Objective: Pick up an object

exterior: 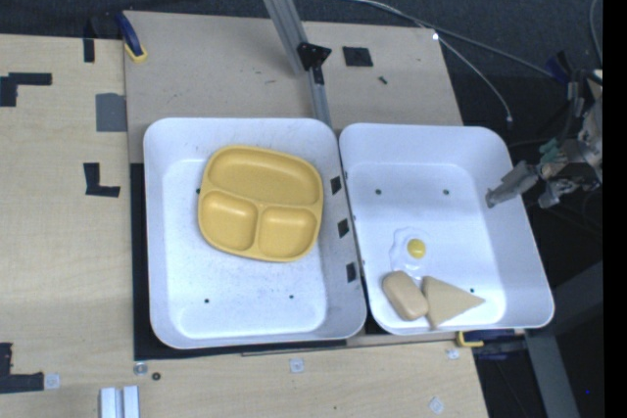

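The gripper [505, 189] sits at the right bin's [490, 152] right rim, arm angled in from the right, nothing between its fingers; their spread is unclear. A fried egg [410, 252], bread roll [404, 295] and tan wedge [449, 300] lie near its front edge. No legible writing.

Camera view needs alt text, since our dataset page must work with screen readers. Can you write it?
Two shallow white bins sit side by side on a bench: the left bin holds a yellow divided plate, the right bin a toy fried egg, a tan bread roll and a tan wedge. The gripper hangs at the right bin's right rim.
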You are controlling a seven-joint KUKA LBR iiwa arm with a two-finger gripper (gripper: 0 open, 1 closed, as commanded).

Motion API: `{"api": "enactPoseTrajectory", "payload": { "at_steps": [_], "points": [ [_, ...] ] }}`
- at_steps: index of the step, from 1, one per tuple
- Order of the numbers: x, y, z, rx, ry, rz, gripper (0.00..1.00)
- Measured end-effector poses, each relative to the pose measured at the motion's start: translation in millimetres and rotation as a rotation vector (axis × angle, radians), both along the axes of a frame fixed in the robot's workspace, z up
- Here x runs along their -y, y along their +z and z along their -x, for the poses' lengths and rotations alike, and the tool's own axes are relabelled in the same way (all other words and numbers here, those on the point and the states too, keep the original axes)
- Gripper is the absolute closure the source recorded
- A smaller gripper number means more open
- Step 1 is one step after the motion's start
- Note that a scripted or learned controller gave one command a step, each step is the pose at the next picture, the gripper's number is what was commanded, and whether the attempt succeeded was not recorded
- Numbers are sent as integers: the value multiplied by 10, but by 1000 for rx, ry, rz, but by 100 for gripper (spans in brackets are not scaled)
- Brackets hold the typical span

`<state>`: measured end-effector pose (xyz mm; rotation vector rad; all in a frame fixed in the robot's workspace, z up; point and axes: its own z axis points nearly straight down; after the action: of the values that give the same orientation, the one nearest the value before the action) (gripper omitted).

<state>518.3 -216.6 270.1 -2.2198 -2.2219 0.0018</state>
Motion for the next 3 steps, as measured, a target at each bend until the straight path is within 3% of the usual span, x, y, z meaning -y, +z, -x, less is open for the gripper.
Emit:
{"api": "enactPoseTrajectory", "payload": {
  "at_steps": [1, 3],
  "points": [
    [-9, -596, -81, -4, 0, -1, 0],
    [-24, -1771, 107, -6, -1, -3, 0]
  ]
}}
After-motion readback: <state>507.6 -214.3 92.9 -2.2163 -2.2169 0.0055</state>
